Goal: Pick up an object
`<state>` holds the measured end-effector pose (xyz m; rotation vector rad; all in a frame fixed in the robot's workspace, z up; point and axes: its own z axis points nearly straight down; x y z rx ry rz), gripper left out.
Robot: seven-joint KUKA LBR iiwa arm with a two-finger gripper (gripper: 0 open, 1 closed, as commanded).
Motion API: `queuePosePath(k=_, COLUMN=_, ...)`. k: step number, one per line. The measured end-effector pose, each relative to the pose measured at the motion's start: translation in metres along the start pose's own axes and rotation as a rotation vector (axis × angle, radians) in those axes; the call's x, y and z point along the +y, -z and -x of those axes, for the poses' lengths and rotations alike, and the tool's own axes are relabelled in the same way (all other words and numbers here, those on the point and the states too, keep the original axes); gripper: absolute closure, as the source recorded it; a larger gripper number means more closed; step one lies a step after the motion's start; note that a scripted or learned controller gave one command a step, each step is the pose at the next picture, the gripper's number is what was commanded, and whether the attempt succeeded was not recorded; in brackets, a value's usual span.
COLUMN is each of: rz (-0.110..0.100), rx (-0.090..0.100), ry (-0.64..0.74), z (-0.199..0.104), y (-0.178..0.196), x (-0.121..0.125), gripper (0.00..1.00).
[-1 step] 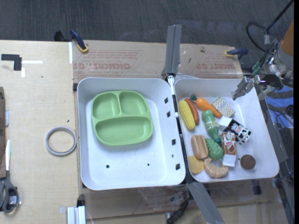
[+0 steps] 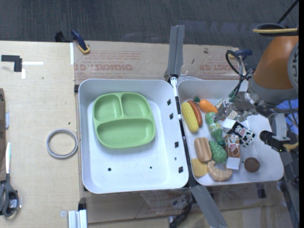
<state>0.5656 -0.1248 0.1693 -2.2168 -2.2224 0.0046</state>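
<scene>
The right bin holds a heap of toy food: a yellow corn cob, a red sausage, an orange carrot, a tan bun, green broccoli, a croissant, a cow-patterned carton and a brown ball. My gripper hangs low over the upper middle of this bin, just right of the carrot and above the carton. Its tips are lost against the clutter, and nothing can be seen held in it.
The left bin carries a green divided plate. On the bench to the left lie a grey tape ring and scissors. A metal divider rises between the bins at the back.
</scene>
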Motion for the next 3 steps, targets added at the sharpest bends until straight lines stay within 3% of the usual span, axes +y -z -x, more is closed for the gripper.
queuePosePath(k=1, rz=0.013, rx=-0.003, ry=0.033, z=0.007, y=-0.072, x=0.042, gripper=0.0)
queuePosePath(k=2, rz=0.014, rx=-0.005, ry=0.03, z=0.009, y=-0.062, x=0.042, gripper=1.0)
queuePosePath(k=3, rz=0.002, rx=-0.001, ry=0.154, z=0.004, y=0.041, x=0.053, gripper=1.0)
